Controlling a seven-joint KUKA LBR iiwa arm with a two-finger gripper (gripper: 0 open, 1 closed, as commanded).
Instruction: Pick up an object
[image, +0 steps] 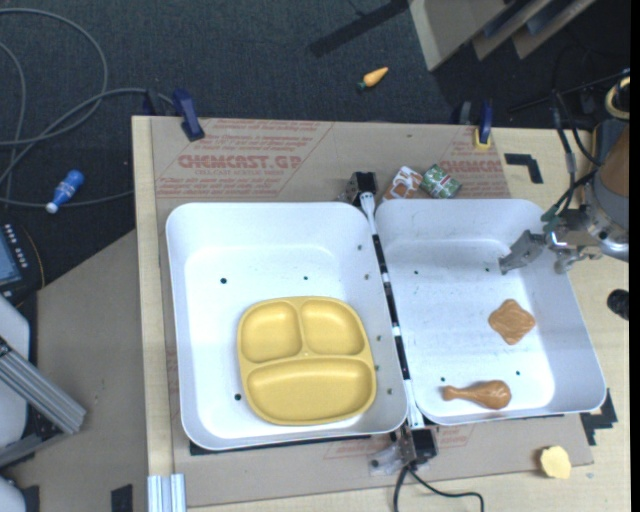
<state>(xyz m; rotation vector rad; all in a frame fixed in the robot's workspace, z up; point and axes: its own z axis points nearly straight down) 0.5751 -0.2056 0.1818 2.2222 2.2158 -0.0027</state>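
1. You are viewing two white bins side by side: the left bin (200, 260) and the right bin (450, 240).
2. The gripper (540, 250) is hovering over the right bin's upper right part; its jaws are standing apart, gripping nothing.
3. A brown patty (511, 321) is lying in the right bin, below the gripper and apart from it.
4. A drumstick (480, 394) is lying near that bin's front edge.
5. A yellow tray (305, 360) is sitting in the left bin.

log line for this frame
tool: above right bin, far side | holding: nothing seen | drumstick, brown piece: untouched | yellow tray: left bin
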